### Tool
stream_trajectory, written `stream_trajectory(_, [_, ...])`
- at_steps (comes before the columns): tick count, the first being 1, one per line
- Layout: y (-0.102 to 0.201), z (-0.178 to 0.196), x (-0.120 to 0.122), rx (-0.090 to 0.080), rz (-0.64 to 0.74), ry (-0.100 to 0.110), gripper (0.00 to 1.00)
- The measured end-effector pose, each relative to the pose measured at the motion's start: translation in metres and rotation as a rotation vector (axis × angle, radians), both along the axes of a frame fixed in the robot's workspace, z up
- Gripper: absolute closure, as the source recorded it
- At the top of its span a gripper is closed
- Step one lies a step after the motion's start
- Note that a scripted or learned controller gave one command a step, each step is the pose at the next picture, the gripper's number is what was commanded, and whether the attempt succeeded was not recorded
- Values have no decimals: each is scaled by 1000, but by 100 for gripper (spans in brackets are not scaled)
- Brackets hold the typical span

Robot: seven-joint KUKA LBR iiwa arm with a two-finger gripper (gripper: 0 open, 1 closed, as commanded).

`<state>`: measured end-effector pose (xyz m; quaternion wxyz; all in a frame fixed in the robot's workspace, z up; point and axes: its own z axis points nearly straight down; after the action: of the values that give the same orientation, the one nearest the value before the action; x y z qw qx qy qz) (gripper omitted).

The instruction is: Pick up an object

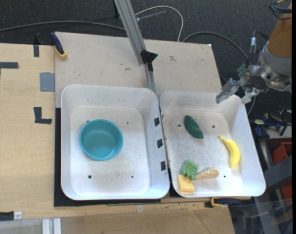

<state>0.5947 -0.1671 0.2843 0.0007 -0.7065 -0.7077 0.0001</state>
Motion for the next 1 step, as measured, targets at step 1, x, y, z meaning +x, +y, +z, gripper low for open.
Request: stream_trajectory(1, [0,0,0,0,0,0,0])
